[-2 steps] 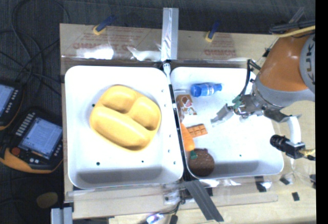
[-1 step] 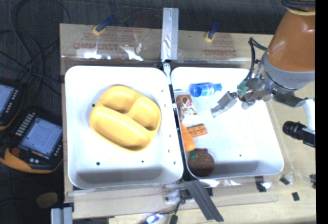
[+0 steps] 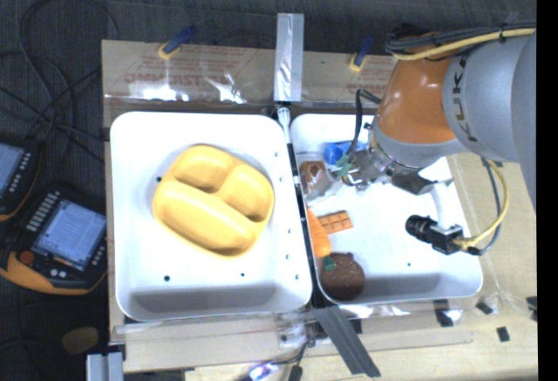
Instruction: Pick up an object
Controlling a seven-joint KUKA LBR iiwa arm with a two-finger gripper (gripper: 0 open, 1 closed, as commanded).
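Bread point(image 3: 214, 199) in left bin point(image 3: 131, 283)

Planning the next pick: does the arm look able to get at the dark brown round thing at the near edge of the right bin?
Probably yes. The brown round object lies uncovered in the right bin, open from above, though it sits near the bin wall and an orange item.

So here's what we count: two white bins, left bin point(image 3: 122, 222) and right bin point(image 3: 453, 283). Left one's got a single big yellow bread-shaped thing point(image 3: 214, 199). In the right we make out four: one blue item point(image 3: 335, 152), one brown packet point(image 3: 313, 175), one orange waffle-like piece point(image 3: 334, 221), one dark brown round lump point(image 3: 342, 275). One arm point(image 3: 471, 100).
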